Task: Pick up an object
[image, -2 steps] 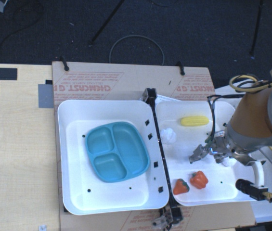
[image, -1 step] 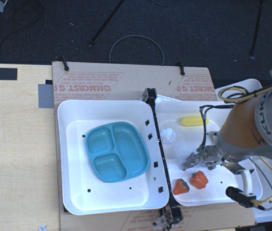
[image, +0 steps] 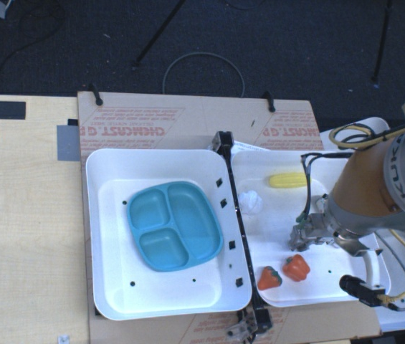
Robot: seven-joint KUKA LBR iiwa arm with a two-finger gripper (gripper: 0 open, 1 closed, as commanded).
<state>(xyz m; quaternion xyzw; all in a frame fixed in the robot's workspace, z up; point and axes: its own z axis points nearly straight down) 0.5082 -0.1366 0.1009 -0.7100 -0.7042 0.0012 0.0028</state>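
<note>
Our pincer (image: 299,239) hangs low in the right bin (image: 259,282), and we cannot tell how it stands, for it is dark and small under the wrist. Just below it lies an orange-red pepper (image: 297,267), with a second red-and-green piece (image: 269,278) touching or nearly so to that one's left. We judge the pepper the nearest target: we should drop straight down and straddle its narrow axis. Above the pincer lies a yellow corn cob (image: 287,181); up-left, something whitish (image: 250,202) we cannot identify. The arm (image: 367,185) hides the bin's right side.
</note>
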